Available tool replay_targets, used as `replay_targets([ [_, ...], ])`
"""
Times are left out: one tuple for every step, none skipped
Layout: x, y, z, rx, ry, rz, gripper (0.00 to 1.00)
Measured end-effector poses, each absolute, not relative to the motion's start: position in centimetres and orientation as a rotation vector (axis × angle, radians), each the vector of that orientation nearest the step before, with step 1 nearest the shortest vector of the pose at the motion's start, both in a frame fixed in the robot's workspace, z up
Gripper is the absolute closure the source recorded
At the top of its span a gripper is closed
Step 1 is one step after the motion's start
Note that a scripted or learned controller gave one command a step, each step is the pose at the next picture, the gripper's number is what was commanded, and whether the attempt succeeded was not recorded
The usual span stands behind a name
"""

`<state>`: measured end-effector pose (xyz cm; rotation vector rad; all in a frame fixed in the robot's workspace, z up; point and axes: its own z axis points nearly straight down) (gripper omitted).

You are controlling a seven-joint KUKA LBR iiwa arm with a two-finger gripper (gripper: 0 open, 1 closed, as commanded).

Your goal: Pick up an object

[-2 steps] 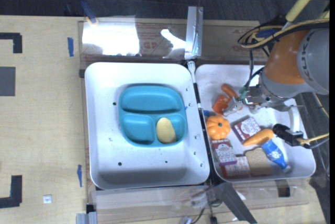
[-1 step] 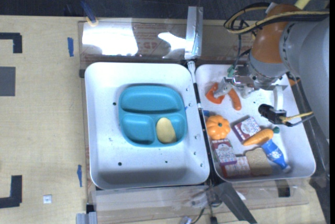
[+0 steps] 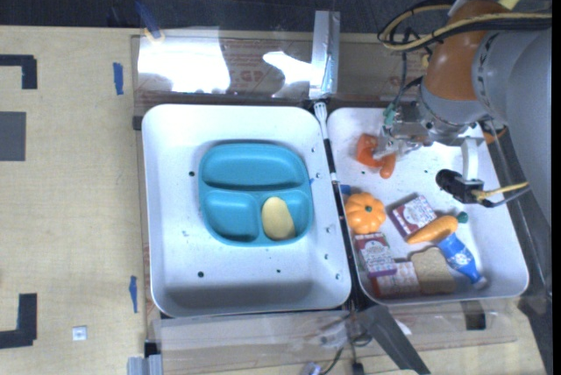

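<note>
My gripper (image 3: 396, 139) hangs low over the far left part of the right bin (image 3: 508, 277). A red-orange toy piece (image 3: 370, 152) lies just under it and to its left, touching or nearly touching it. Nearer the front of that bin are a small orange pumpkin (image 3: 365, 212), a carrot (image 3: 431, 229), a dark red packet (image 3: 412, 213), a second packet (image 3: 377, 257), a brown slice (image 3: 429, 269) and a blue and white item (image 3: 458, 258).
The left bin (image 3: 166, 215) holds a blue divided plate (image 3: 254, 187) with a yellow oval fruit (image 3: 278, 217) in its front right compartment. A metal divider (image 3: 323, 58) and a clear panel stand behind the bins. The arm comes in from the upper right.
</note>
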<state>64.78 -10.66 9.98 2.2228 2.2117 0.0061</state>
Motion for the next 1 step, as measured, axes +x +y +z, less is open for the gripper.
replay_targets([
  [66.89, -5.97, 18.93, 2.335, 2.094, 0.01, 1.0],
])
